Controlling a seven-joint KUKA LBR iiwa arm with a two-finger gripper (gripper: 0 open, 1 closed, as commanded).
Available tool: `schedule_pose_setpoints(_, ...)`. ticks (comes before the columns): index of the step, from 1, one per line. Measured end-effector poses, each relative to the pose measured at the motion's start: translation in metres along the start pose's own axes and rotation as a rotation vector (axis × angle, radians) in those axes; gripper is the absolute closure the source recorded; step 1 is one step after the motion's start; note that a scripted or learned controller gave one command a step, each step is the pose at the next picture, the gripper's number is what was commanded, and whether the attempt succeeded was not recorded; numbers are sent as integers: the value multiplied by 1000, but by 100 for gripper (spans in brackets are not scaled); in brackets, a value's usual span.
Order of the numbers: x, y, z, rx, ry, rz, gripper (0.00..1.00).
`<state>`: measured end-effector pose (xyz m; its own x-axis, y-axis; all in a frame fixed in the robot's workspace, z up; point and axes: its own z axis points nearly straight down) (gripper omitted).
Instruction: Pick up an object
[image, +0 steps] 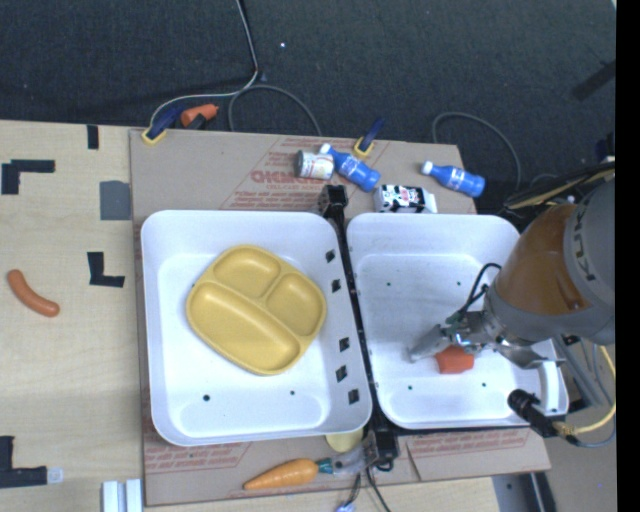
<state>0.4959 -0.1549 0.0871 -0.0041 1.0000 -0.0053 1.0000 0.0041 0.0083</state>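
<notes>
Hand (440, 345) over red object (455, 362), right bin (420, 240)

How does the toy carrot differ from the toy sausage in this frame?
The carrot is orange with a green end; the sausage is plain reddish-orange. The carrot lies below the left bin, near the front edge; the sausage lies off to the left. Both lie outside the bins, away from the gripper.

Both bins (160, 300) are white; the left holds a yellow divided plate (257, 308), the right a small red object (455, 361). Outside lie an orange carrot (282, 474), blue bottles (455, 179) and a reddish sausage (33, 293).
</notes>
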Motion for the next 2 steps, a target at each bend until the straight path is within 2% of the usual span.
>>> schedule_pose_setpoints(1,-3,0,-10,-2,-2,4,100)
schedule_pose_setpoints(2,67,46,-102,-2,7,-6,100)
